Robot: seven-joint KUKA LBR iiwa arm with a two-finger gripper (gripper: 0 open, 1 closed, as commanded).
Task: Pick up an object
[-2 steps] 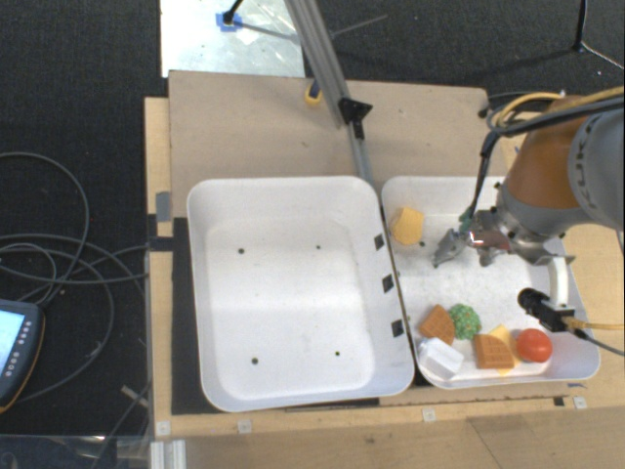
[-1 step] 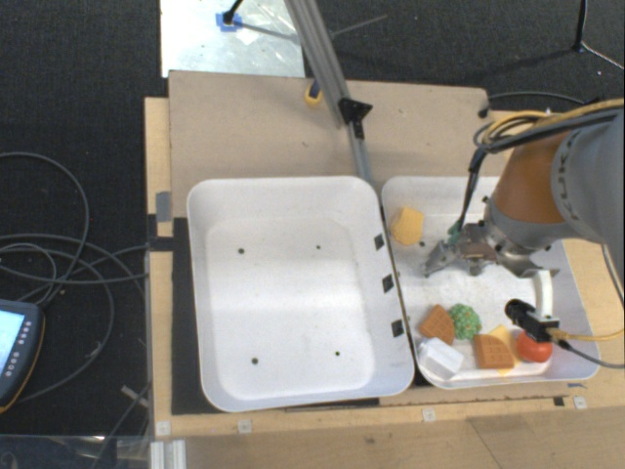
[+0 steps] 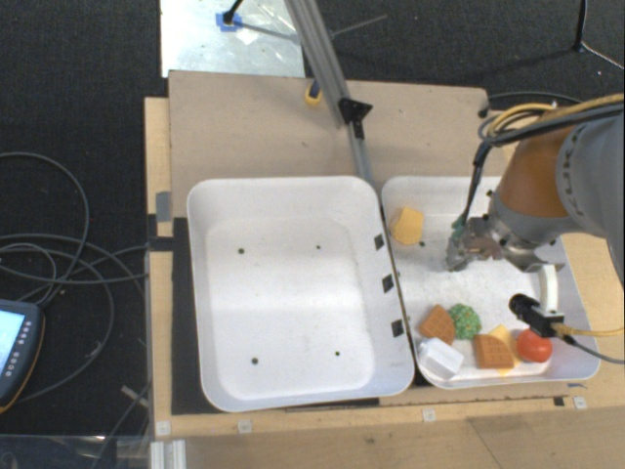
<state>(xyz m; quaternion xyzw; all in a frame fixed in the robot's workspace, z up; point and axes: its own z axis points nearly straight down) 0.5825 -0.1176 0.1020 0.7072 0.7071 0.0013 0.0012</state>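
— Over right bin [image 3: 410, 191]: gripper [image 3: 459, 258], pointing down at bare floor, well apart from yellow block [image 3: 407, 226]. Finger spacing?
— Cannot tell. Along front edge: orange wedge [image 3: 437, 323], green lump [image 3: 465, 319], waffle piece [image 3: 493, 352], red tomato [image 3: 533, 345], white block [image 3: 440, 359].

The tabletop [image 3: 254, 125] carries everything. A grey pole [image 3: 327, 57] slants across its rear edge. Black cables [image 3: 59, 252] and a handheld screen [image 3: 15, 345] lie left of the tabletop.
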